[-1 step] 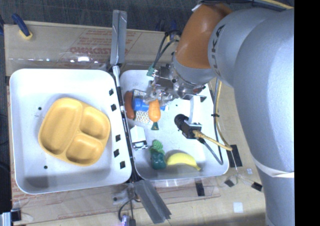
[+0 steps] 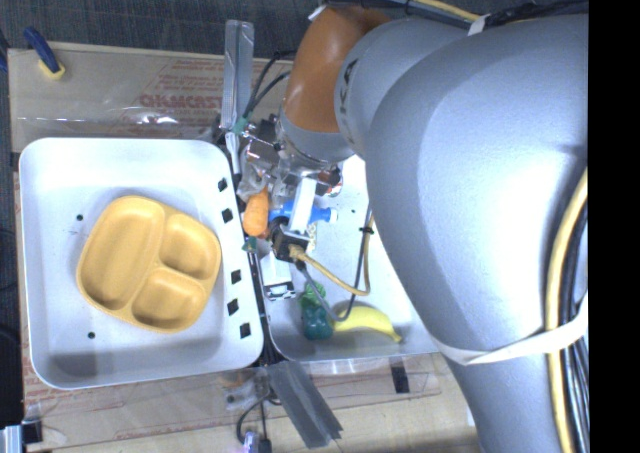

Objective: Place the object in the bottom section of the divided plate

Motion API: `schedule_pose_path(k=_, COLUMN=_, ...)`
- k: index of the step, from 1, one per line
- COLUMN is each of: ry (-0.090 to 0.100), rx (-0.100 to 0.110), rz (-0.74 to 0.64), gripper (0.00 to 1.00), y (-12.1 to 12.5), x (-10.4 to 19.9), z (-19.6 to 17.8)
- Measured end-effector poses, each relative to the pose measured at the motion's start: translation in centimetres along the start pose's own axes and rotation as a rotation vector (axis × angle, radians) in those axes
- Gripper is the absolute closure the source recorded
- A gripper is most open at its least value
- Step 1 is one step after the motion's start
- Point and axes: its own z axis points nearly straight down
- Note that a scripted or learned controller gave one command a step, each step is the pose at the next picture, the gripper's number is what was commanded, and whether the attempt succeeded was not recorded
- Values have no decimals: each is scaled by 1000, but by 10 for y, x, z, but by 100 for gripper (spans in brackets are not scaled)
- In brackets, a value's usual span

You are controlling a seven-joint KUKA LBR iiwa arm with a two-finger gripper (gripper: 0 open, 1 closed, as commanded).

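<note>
Yellow divided plate (image 2: 150,261) sits in left bin (image 2: 40,241). Gripper (image 2: 268,216) at plate's 3 o'clock, beside orange obj. (image 2: 256,213); grip state can't be told. Banana (image 2: 368,321) and green item (image 2: 316,316) at 5 o'clock.

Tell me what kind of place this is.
Most likely a robotics lab bench for pick-and-place trials: a large grey robot arm reaches over two shallow white plastic bins, one holding a yellow divided plate, the other a toy yellow banana.
</note>
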Motion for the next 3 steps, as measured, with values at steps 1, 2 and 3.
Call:
schedule_pose_path(k=1, ry=0, rx=0, rz=-12, gripper=100, y=-6, x=96, z=-3)
schedule_pose_path(k=2, ry=-3, rx=4, rz=320, gripper=100, y=-97, x=159, z=7)
schedule_pose_path(k=3, ry=-3, rx=3, rz=321, gripper=0, y=-97, x=159, z=7)
